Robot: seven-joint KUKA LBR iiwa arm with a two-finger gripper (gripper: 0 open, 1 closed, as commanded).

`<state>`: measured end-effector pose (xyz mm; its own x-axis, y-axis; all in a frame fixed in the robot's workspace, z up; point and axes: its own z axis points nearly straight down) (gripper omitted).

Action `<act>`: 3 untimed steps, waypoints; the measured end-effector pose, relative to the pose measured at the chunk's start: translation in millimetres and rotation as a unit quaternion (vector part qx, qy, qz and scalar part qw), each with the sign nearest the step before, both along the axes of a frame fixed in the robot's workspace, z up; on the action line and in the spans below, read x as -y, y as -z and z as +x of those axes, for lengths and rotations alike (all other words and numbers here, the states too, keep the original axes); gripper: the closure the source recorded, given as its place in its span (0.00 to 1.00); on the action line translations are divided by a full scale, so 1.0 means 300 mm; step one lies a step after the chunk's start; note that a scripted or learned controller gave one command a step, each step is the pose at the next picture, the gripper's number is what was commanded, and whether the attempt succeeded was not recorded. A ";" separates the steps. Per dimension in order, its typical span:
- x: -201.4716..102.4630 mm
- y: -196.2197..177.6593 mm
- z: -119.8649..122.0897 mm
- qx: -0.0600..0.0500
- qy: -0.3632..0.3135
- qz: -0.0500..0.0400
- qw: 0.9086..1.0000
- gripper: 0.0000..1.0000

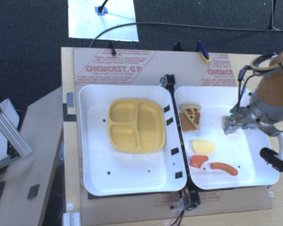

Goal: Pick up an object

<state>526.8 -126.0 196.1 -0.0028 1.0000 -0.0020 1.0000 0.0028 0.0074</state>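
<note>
While gripper (229,125) is hung low in right bin (254,175), right of pizza slice (190,116), nothing is seen held; finger spread cannot be told.

Bright, even overhead light; white bins (132,182) near washed out. Soft short shadows. Slightly grainy, soft focus; arm (273,86) edges blurred.

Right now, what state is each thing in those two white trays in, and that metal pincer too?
Yellow divided plate: lying flat in the left bin, right side up.
Pizza slice: flat in the right bin, near its left wall.
Yellow piece: lying flat, untouched.
Red piece: lying flat, beside the sausage.
Sausage: lying on its side.
Pincer: low over the right bin, holding nothing visible.
</note>
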 end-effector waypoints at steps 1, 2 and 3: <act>0.001 -0.181 0.006 0.000 -0.001 0.000 1.000 1.00; -0.151 -0.179 0.023 -0.003 -0.003 0.001 1.000 1.00; -0.328 -0.134 -0.011 -0.003 -0.003 0.001 1.000 1.00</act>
